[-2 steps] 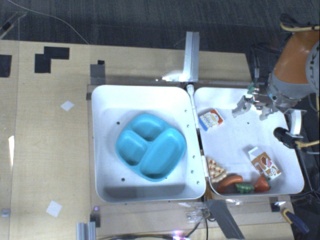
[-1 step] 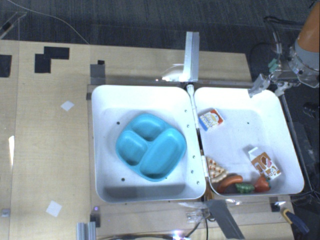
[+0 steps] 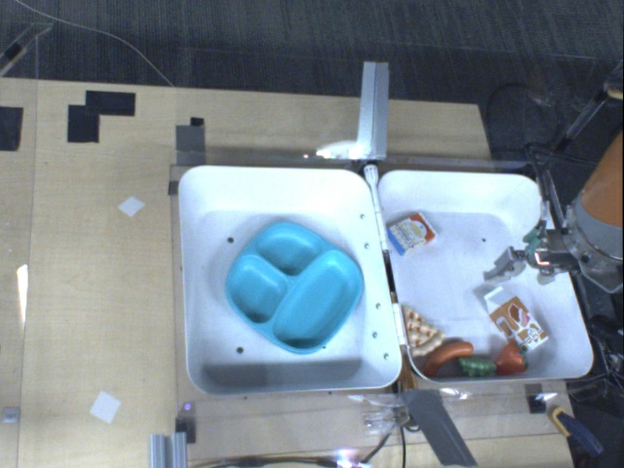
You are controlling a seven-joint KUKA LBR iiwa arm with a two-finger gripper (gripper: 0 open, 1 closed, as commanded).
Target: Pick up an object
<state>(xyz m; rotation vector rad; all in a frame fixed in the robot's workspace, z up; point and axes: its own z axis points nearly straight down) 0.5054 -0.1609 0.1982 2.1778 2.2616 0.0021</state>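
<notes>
My gripper (image 3: 520, 267) hangs over the right side of the right bin (image 3: 468, 193), on the grey arm with its orange band (image 3: 603, 201) coming in from the right. Its fingers stand apart and open, with nothing between them. Just below it lies a brown and white snack packet (image 3: 518, 323). A smaller white and orange packet (image 3: 410, 231) lies near the bin's left wall. Along the front wall sit a waffle piece (image 3: 420, 331), a brown sausage (image 3: 445, 355), a green item (image 3: 476, 366) and a red item (image 3: 511, 359).
The left bin (image 3: 210, 261) holds a blue divided plate (image 3: 294, 286). A metal post (image 3: 374, 110) stands behind the seam between the bins. Cables lie on the bench at the far right.
</notes>
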